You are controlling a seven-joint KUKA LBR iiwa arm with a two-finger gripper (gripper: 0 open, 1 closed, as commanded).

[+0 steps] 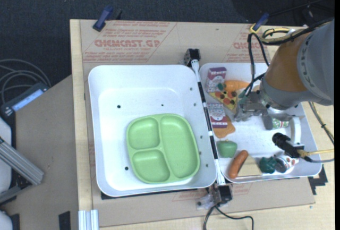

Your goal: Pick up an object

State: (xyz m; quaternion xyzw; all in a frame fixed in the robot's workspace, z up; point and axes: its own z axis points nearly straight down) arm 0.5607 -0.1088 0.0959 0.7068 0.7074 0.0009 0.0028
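A bench covered in printed brown cardboard (133,43) carries two shallow white bins side by side, seen from above at a slant; the left bin (106,91) holds a pale green plate (161,147) divided into three compartments, lying flat toward its near half; the right bin (308,168) holds a scatter of small things; a small carton with a purple and white label (217,78) lies at its far left corner, and just beside it a slice of toy pizza (231,91) in orange and yellow; nearer the viewer a second small packet (217,113) lies along the left wall, resting on a flat orange piece (224,129); below that sits a green block (227,148), then an orange sausage-shaped toy (237,164) lying at a tilt, and a dark green object (272,164) near the front wall; the grey arm with its orange band (289,67) reaches in from the right, and its gripper (245,109) is low over the right bin, close to the pizza slice and packet; whether the pincer is apart or together cannot be told.
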